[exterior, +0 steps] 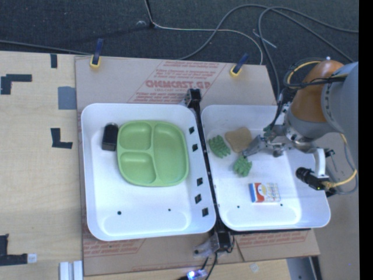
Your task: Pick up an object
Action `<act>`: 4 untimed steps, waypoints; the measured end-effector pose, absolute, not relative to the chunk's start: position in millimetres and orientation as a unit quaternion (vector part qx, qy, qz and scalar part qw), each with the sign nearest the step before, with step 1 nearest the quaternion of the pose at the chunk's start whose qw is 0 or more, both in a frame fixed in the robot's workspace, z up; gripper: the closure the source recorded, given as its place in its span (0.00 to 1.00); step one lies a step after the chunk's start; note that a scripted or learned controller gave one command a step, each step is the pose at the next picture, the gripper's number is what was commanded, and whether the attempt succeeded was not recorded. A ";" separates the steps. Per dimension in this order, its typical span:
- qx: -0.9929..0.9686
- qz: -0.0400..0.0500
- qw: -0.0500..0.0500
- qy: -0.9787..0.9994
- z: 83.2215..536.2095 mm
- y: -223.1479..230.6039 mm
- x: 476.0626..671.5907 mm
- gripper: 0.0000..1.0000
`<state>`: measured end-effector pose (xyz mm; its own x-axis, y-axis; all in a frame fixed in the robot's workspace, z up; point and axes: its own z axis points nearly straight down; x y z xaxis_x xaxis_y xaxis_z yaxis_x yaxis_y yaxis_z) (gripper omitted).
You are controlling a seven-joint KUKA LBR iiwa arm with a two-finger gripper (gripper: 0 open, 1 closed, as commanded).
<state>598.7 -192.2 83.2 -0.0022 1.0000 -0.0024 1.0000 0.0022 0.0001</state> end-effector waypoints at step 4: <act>0.707 0.001 0.001 0.707 208.5 -197.1 596.0 1.00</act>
